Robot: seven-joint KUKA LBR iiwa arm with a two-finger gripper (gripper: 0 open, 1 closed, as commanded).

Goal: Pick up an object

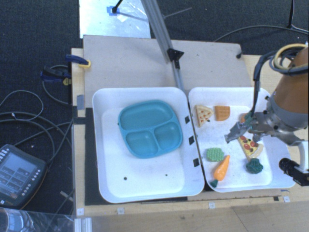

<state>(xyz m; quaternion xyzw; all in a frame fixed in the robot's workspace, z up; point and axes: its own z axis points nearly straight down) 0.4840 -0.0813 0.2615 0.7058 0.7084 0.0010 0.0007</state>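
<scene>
Tapered orange carrot (pixel 221 168) | knobbly green broccoli (pixel 254 166) | triangular pizza slice (pixel 249 146)

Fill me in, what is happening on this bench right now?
A grey arm with an orange band reaches in from the right, its two-finger gripper low over the right white bin. That bin holds toy food: a pizza slice right by the gripper, a waffle wedge, an orange square piece, a light green piece, a carrot and a dark green broccoli. Nothing shows between the fingers. The left white bin holds a blue divided plate.
</scene>
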